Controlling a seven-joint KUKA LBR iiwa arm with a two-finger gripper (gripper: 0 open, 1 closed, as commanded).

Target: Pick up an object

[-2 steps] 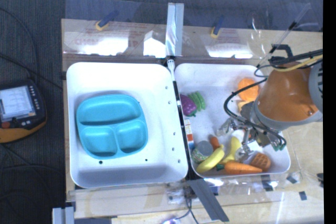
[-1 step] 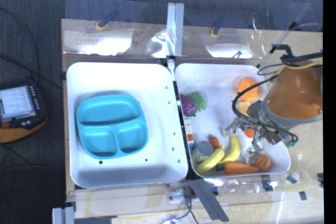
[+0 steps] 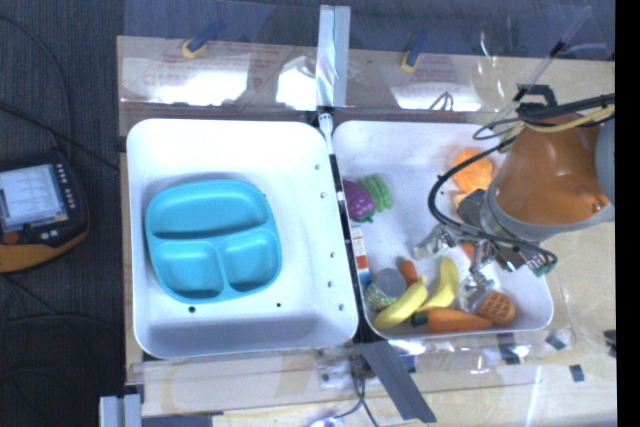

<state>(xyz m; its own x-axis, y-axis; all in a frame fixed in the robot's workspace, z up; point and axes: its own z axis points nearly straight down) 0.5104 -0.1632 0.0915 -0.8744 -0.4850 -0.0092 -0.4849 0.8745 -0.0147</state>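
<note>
Down in the right bin (image 3: 400,150), the gripper (image 3: 462,250) hangs low over a heap of toy food, the orange band of the arm (image 3: 548,177) above it and black cables looping past the wrist. Its metal fingers spread fairly wide apart, and nothing sits between them. Just beneath and beside the fingertips lie a yellow banana (image 3: 403,302) and a second yellow piece (image 3: 445,283), with a small orange carrot (image 3: 409,271) to their left. A longer carrot (image 3: 458,320) rests along the bin's near wall, and a brown waffle-like piece (image 3: 497,306) lies at the near right corner. An orange fruit (image 3: 470,170) shows partly behind the arm. Farther left in the same bin, well apart from the gripper, a purple and green bunch of grapes (image 3: 366,198) lies near the dividing wall. The left bin (image 3: 165,140) bears a blue divided plate (image 3: 212,237).
</note>
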